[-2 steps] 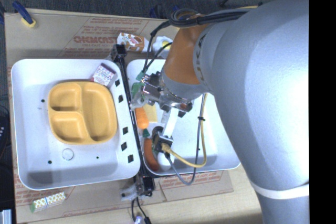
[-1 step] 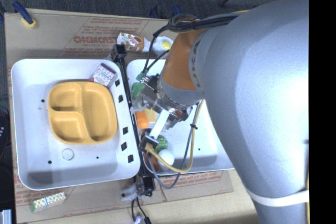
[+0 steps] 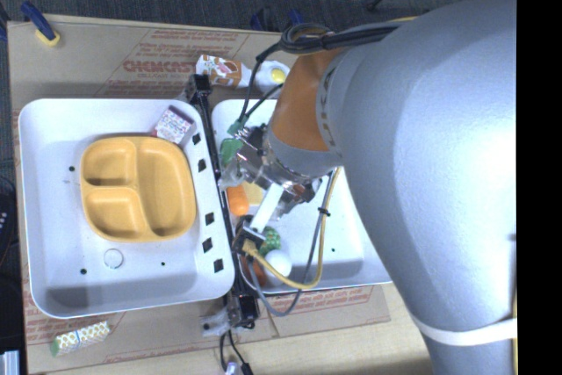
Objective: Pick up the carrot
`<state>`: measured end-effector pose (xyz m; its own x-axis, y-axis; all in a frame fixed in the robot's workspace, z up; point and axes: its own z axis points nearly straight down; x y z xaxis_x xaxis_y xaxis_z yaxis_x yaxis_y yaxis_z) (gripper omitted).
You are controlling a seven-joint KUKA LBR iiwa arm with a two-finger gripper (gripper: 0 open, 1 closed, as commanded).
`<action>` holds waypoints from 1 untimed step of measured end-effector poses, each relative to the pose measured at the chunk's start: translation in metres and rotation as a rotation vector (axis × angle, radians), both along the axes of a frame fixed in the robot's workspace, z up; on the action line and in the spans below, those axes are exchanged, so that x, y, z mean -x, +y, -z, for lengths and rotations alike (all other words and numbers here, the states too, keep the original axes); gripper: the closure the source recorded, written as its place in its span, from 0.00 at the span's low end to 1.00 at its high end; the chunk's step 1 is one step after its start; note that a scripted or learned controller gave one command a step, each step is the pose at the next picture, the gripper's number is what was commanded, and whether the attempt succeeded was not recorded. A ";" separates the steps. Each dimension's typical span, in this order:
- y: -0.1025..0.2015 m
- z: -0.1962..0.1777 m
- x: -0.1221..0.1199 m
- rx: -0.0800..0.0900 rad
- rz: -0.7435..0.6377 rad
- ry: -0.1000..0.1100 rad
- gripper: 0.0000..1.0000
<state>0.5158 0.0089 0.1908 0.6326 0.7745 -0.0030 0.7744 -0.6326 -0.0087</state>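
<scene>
The carrot (image 3: 237,201) shows as a small orange piece at the left wall of the right bin (image 3: 338,263), near the divider between the two bins. My gripper (image 3: 243,174) reaches down over the left side of that bin, right above and against the carrot. The wrist and the big grey arm hide most of the carrot and much of the bin. Whether the carrot is between the gripper's jaws cannot be made out.
The left bin (image 3: 53,268) holds a yellow divided plate (image 3: 138,186) and a small packet (image 3: 174,125). In the right bin lie a green item (image 3: 230,150), another green piece (image 3: 269,239) and a white round object (image 3: 279,263). A small box (image 3: 219,69) sits behind the bins.
</scene>
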 end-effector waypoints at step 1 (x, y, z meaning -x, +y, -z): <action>-0.005 0.000 0.025 0.002 0.255 0.002 0.00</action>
<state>0.4905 0.0043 0.1907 0.8074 0.5900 -0.0053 0.5899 -0.8074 -0.0086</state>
